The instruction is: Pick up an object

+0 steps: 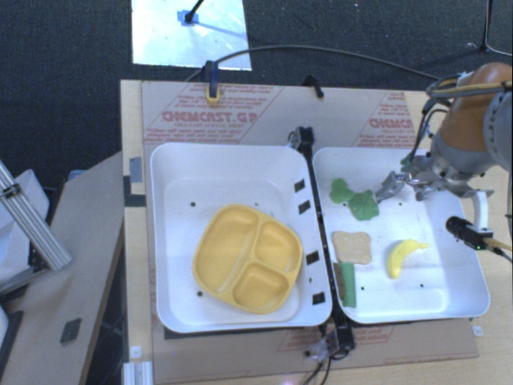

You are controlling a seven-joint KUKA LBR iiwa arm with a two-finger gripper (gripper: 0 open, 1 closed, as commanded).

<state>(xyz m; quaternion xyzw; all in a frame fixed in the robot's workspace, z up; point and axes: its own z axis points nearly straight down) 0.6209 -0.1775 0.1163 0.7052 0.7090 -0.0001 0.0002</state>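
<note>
The right bin [457, 299] holds several toy foods. A green leafy piece [355, 200] lies at its back left. In front of that piece rests a tan slice of toast [352, 247], and a yellow banana [403, 256] sits near the middle. A thin green stick [347, 283] lies along the left wall. My gripper [396, 185] hangs low over the back of this bin, just right of the green leafy piece and close to it. I see nothing held in it.
The left bin [180, 175] holds a yellow divided plate [248, 258]. A black divider [314, 215] with clips runs between the two bins. The arm [473, 127] comes in over the right bin's back right corner.
</note>
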